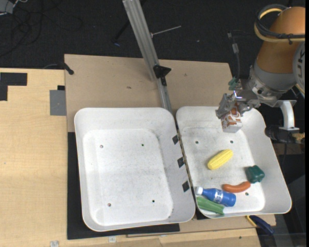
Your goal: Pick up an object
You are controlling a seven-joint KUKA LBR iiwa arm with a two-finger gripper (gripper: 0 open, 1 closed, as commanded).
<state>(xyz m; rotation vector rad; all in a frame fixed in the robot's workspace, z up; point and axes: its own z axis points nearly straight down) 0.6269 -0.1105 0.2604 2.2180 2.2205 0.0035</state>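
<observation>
A small white-and-orange object (233, 120) is seen clamped in the hand (230, 118) above the right bin (278, 189) (far corner), apparently lifted. The pick looks largely done; only holding it clear remains.

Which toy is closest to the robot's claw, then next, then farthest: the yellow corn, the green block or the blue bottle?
Measured from the gripper at the right bin's far edge:
1. Yellow corn, mid-bin, just below the gripper.
2. Green block, toward the right rim.
3. Blue bottle, at the near edge, left side.
</observation>
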